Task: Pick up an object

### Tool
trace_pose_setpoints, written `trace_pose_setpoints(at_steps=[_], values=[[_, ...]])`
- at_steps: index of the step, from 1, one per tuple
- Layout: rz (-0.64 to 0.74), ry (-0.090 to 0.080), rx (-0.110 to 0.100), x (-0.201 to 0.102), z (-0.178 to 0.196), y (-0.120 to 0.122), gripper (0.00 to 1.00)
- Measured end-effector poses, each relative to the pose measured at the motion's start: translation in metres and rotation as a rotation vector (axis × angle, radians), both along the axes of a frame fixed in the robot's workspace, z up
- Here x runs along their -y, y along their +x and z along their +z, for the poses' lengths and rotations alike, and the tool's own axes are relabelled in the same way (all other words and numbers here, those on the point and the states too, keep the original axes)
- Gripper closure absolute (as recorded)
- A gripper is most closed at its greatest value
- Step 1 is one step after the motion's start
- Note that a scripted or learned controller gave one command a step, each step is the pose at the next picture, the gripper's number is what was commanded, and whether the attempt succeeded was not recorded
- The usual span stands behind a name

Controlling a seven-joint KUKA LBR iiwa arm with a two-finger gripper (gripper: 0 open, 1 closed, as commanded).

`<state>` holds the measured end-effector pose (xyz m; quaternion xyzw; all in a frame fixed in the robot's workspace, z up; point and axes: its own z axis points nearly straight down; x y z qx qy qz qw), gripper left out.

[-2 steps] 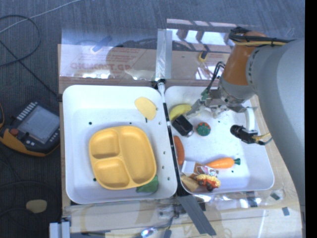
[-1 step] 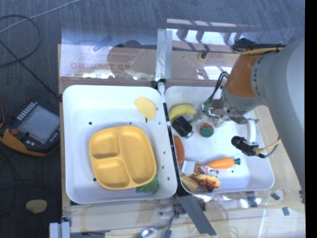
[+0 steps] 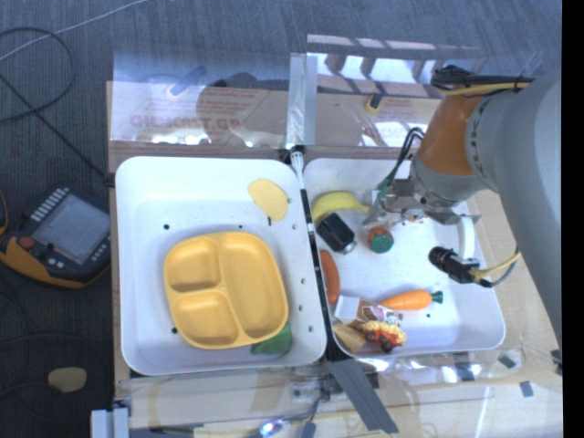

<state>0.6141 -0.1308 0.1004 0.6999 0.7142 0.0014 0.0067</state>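
Camera view from above the bench shows the gripper point(image 3: 394, 210) low in the right bin point(image 3: 484, 331), near its back wall, with a small round red and green object point(image 3: 380, 238) lying just below it on the bin floor. Whether the fingers touch that object, or how wide they stand, I cannot tell; nothing is seen held between them. Just to the left of the round object lies a dark block point(image 3: 335, 232), tilted, and behind it a banana point(image 3: 334, 203) that curves along toward the gripper. A reddish long object point(image 3: 329, 276) lies against the wall that divides the two bins. Nearer the front of the right bin a carrot point(image 3: 411, 300) with a green tip lies almost level, and below it sits a small cluster of mixed toys point(image 3: 374, 328) in yellow, red and white. A black cable fitting point(image 3: 453, 263) hangs from the arm point(image 3: 474, 144) over the right part of this bin. The left bin point(image 3: 146, 336) holds a yellow divided plate point(image 3: 224, 287), with a green thing point(image 3: 274, 341) peeking out from under its front edge, and a pale yellow oval piece point(image 3: 268, 197) near the back right corner. On the dark floor to the left of the bench lies a handheld controller point(image 3: 57, 237) with a screen.
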Motion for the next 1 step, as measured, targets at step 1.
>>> trace_pose_setpoints(at_steps=[1], values=[[0.071,0.006,-0.013,-0.0871,0.0832,0.0018,1.00]])
